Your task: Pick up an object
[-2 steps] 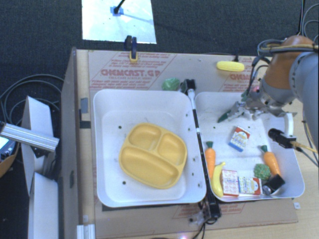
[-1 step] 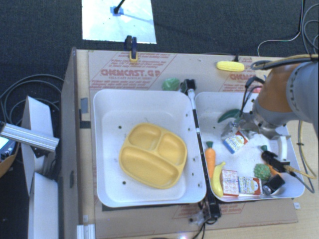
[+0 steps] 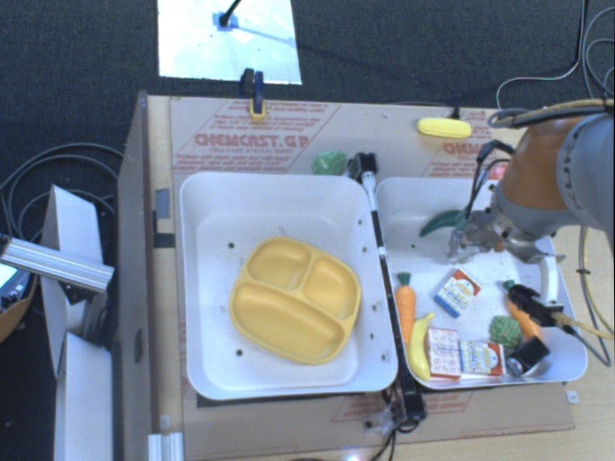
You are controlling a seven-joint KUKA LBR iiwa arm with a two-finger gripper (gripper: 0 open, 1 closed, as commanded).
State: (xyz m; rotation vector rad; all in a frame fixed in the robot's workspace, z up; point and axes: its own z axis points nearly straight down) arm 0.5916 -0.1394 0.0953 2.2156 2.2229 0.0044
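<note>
- Two white bins sit side by side; the left bin (image 3: 207,257) holds a yellow divided plate (image 3: 295,299).
- The gripper (image 3: 468,241) hangs low in the right bin (image 3: 404,205), beside a green pepper (image 3: 444,222); its grasp cannot be told.
- Carrot (image 3: 406,303), small carton (image 3: 457,292) and broccoli (image 3: 504,329) lie nearby.

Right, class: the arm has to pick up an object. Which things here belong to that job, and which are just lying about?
Belong to the job:
gripper
right bin
carrot
banana
broccoli
small carton
flat packet

Just lying about:
left bin
yellow tray
clamp
yellow thing on the bench
cables
</note>
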